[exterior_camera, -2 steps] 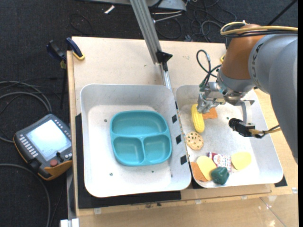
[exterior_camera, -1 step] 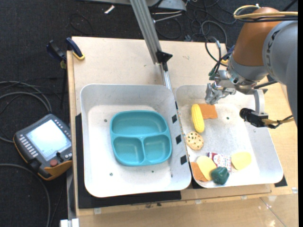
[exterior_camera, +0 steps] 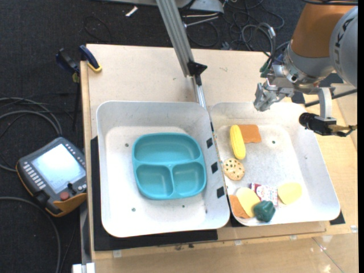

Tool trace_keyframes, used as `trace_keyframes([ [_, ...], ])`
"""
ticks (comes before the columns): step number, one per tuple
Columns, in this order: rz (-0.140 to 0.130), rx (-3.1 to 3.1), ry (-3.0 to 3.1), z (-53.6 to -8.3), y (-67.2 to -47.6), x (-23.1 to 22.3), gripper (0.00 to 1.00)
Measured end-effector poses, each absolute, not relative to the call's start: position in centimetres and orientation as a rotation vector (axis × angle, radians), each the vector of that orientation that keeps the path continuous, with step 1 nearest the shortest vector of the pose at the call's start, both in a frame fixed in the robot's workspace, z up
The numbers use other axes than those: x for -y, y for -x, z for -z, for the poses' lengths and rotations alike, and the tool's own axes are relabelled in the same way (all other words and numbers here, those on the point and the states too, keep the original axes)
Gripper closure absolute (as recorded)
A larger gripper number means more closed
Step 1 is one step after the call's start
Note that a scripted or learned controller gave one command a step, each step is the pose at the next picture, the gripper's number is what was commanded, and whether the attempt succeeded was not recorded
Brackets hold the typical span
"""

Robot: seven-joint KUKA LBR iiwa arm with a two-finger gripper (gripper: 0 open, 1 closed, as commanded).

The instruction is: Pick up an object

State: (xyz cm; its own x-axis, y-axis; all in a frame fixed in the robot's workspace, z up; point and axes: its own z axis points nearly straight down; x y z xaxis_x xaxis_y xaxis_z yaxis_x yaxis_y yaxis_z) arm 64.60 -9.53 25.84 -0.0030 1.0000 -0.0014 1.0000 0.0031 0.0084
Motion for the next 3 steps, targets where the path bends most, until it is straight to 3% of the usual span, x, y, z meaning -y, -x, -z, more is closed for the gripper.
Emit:
trace_keyframes([
  [1, -0.002, -2.223, -2.217, -25.8, -64.7, 9.5, 1.00],
  [3, 0.000, -2.233, -2.214, -26.6, -61.0, -1.2, 1.00],
])
